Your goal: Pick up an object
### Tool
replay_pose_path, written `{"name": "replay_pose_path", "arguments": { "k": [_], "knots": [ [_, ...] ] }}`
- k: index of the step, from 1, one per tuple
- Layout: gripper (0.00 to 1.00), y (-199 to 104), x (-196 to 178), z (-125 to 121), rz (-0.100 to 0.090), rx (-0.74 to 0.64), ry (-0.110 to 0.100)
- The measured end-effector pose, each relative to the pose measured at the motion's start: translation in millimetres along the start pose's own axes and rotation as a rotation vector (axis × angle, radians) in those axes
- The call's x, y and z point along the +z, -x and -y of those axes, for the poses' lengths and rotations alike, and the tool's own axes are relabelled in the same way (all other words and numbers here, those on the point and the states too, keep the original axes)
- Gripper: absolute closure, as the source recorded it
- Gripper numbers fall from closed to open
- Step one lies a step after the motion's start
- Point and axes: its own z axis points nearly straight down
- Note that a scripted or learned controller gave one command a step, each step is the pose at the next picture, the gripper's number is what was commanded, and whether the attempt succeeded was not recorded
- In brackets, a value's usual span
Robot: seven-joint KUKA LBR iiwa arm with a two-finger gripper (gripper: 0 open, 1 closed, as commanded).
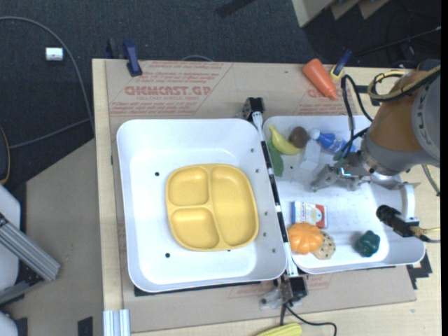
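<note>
— Dark carpet all round, and on it a bench [175, 82] topped with brown printed board. What sits on that?

— Two shallow white bins side by side. Left bin [140, 152] carries a yellow divided plate [211, 206], three compartments, lying near its middle. Right bin [350, 215] carries the small things.

— Go on, name them.

— Along the right bin's far edge, near its left corner: a yellow banana [283, 142], a brown rounded piece [299, 136] touching it, and a green piece [277, 162] just beside the banana against the left wall. A blue and white item [325, 141] lies further along that far edge. By the near edge: a small white carton with red and blue print [309, 213], an orange pumpkin-like toy [305, 237] just below it, a speckled cookie [325, 246] touching the toy, and a dark green object [367, 242] toward the near right corner.

— And the arm?

— It comes in over the right edge, orange band up top. The gripper [329, 177] is down low in the middle of the right bin, fingers pointing left, apart, with nothing between them.

— Anything outside the bins?

— An orange cone-shaped thing [320, 78] on the board past the right bin's far edge, and a blue clamp [131, 58] at the bench's far left corner.
</note>
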Motion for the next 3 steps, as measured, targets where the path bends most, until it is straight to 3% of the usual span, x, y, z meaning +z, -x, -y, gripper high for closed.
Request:
{"name": "replay_pose_path", "arguments": {
  "k": [1, 2, 3],
  "knots": [
    [0.0, 21, 0, 91, -0.001, 0.001, 0.0],
    [0.0, -65, 0, 46, -0.001, -0.002, 0.003],
    [0.0, -55, 0, 1, 0.0, -0.001, 0.002]
  ]
}}
